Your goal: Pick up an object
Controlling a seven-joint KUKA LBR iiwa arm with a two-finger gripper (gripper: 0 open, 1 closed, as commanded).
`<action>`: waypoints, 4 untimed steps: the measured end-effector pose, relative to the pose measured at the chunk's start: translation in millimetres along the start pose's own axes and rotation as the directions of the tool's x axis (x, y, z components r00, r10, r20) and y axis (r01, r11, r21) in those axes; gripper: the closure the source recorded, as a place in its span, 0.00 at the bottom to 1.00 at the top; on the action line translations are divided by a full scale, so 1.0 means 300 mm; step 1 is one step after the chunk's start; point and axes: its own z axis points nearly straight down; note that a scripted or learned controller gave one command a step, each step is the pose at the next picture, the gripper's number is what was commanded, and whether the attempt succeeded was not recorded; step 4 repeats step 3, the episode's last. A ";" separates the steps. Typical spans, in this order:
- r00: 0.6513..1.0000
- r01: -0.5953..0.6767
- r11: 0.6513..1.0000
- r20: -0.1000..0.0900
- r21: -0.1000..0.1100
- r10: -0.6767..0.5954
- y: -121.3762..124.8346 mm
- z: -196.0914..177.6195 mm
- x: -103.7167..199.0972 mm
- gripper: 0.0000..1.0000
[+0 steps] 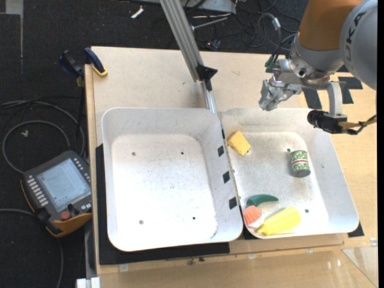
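gripper (271, 98) above right bin's (336, 179) far rim | finger spread: can't tell, nothing visibly held | can (299, 162) well below

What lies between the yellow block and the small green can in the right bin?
Nothing. In the camera view, the stretch of bin floor between the yellow block and the green can is bare, speckled white.

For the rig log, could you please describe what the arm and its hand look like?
The arm is grey with a broad orange band above the wrist. Its hand is a small silver-grey metal assembly. A black fitting with a cable hangs beside it.
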 end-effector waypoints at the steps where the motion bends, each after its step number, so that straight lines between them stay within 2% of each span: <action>1: 1.000 0.001 1.000 0.000 0.001 -0.001 -0.004 -0.005 0.173 1.00; 3: 1.000 0.001 1.000 0.000 0.002 -0.001 -0.011 0.091 0.530 1.00; 4: 1.000 0.001 1.000 0.000 0.002 -0.001 -0.011 0.091 0.530 1.00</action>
